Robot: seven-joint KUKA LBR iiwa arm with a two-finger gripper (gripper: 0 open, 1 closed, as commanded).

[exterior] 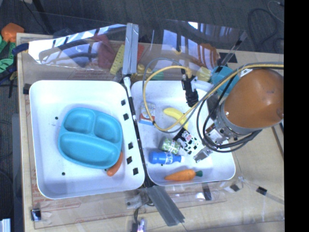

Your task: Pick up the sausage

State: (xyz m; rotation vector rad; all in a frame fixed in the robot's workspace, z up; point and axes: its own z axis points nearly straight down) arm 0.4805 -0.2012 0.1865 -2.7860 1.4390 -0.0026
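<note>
Operator: Where's the sausage?

Spotter: You'll find the sausage (115,167) at the lower right corner of the blue plate (91,137), lying on the floor of the left bin (43,178). It is a short, curved, reddish-brown piece. One end seems to touch or tuck under the plate's rim, and I can't tell which.

Operator: And the gripper?

Spotter: Your gripper (202,152) is well to the right of the plate, over the right bin (227,170), low among the clutter there. Cables and the wrist cover it, so I cannot tell whether it is open or closed, and I see nothing held in it.

Operator: How will it handle?

Spotter: My guess is a light toy with a smooth, rounded skin, so it may roll or squirt out of a pinch, and it might be slightly soft. You'd do best to take it across its middle, at the fattest part of the curve, squeezing across the width. Keep to the end farther from the plate, or the rim may block you.

Operator: Anything to confuse it with?

Spotter: Watch the carrot (181,175), far right of the plate. It is similar in colour but has a green top.
</note>
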